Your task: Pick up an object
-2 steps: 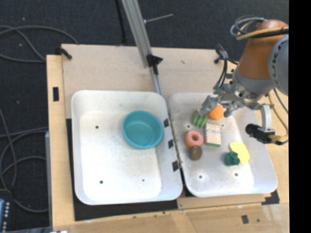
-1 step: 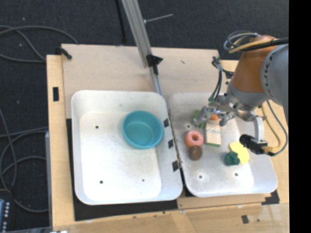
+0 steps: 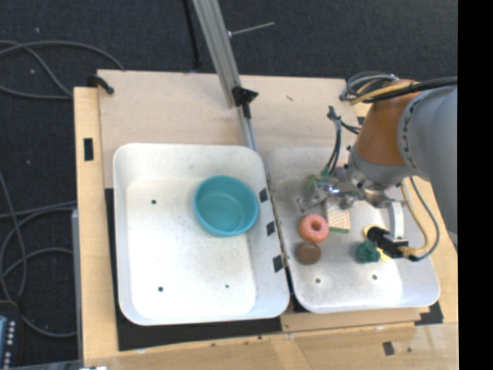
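— 1 gripper point(image 3: 327, 193): location and state?
— Low over the upper-middle part of the right bin point(image 3: 347, 285), on the grey arm point(image 3: 433, 126) with the orange band, which enters from the right. Open or closed: cannot tell.
— Items nearest it?
— 1 small green piece point(image 3: 312, 182), just left of the gripper; touching it or not, cannot tell. 1 tan checkered square point(image 3: 340, 221), just below the gripper.
— Next out?
— 1 pink ring point(image 3: 313, 227), against the square's left edge. 1 brown round piece point(image 3: 308, 253), just below the ring. 1 green lump point(image 3: 367, 252), lower right of the square and apart from it. All 5 items lie in the right bin.
— Left bin point(image 3: 154, 272)?
— 1 teal bowl point(image 3: 226, 205), upright, right of centre, well apart from the gripper.
— Support?
— 1 pale wooden bench point(image 3: 169, 106), bearing the 2 white bins side by side.
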{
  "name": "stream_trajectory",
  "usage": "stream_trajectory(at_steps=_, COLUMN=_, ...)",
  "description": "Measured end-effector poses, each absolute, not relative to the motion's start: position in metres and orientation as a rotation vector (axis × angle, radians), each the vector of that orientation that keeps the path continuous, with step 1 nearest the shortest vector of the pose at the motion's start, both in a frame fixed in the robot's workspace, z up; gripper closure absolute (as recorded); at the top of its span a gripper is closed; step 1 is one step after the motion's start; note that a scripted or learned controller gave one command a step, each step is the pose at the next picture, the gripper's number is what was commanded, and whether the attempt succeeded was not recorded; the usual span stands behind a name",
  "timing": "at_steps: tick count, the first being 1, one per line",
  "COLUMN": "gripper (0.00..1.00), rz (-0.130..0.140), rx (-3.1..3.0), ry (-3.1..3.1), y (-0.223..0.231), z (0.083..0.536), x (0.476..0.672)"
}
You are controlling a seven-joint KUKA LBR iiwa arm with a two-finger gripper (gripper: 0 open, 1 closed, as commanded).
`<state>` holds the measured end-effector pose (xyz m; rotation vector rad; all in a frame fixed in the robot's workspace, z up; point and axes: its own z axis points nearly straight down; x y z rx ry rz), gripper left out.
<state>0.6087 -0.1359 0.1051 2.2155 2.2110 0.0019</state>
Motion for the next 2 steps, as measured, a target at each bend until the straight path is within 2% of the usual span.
stream_trajectory(at_steps=1, gripper=1.00, rz=0.010, rx=2.221, ry=2.205, y=-0.136, z=0.118, x=0.610)
stream_trajectory(at_steps=2, gripper=1.00, rz=0.008, rx=2.213, ry=2.221, y=-0.131, z=0.180, x=0.617)
